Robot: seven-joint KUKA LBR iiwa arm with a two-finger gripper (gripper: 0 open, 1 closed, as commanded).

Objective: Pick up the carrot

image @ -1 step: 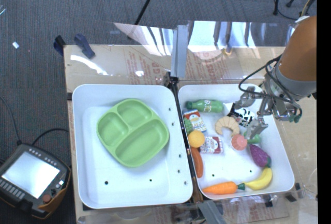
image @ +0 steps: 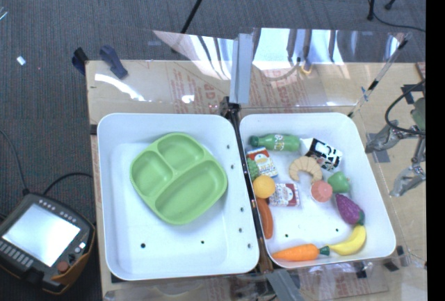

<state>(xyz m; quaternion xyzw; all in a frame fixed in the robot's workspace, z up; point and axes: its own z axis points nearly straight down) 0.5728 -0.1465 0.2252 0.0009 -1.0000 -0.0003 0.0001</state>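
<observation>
Tablet-like controller (image: pixel 40 240) on the floor at near left, screen lit, cable trailing off. Worktop (image: pixel 160 84) is brown board with a clear sheet across its far part.

Left bin (image: pixel 115 153): one green divided plate (image: pixel 179 176), three compartments, sitting left of centre and turned at a slant.

Right bin (image: pixel 365 174): crowded with toy food. Far side, a green bottle (image: pixel 276 142) lying on its side; just right of it a black-and-white carton (image: pixel 325 153). Below these a croissant (image: pixel 306 167), an orange (image: pixel 263 186), a small red-and-white packet (image: pixel 284 194). A slim orange piece (image: pixel 265 217) lies along the bin's left wall. Further right, a purple eggplant (image: pixel 348 209) and a yellow banana (image: pixel 351 242).

Carrot (image: pixel 297 252): flat at the near edge of the right bin, tip pointing left, green stub just beside the banana. Nothing touching it.

End effector (image: pixel 410 178): outside the right bin, well to its right, well apart from the carrot. Fingers too indistinct against the clutter; cannot tell how far open. Nothing seen in its grasp.
</observation>
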